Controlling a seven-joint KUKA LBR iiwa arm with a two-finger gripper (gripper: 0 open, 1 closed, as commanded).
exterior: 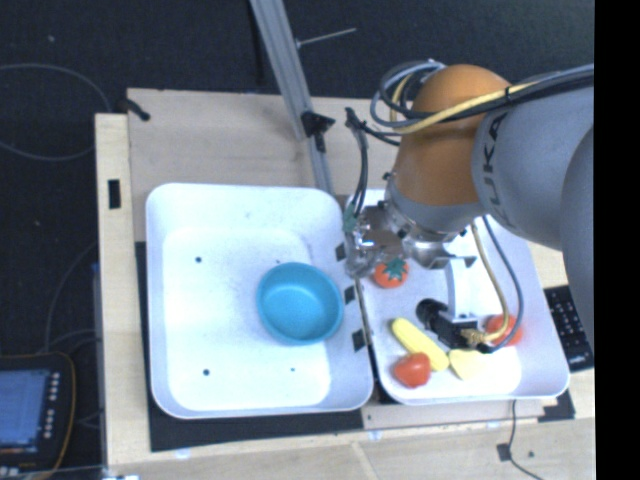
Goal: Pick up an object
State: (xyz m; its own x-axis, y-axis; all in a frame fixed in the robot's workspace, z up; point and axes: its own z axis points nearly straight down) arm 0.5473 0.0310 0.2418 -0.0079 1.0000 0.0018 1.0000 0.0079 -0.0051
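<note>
Gripper low over right bin, far-left corner; jaws' state impossible to tell. Orange toy just beside. Blue bowl alone in left bin. Risk: missed grasp, toy nudged against bin wall.

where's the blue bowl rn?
The blue bowl sits in the left bin, toward its right wall, across that wall from the gripper.
</note>
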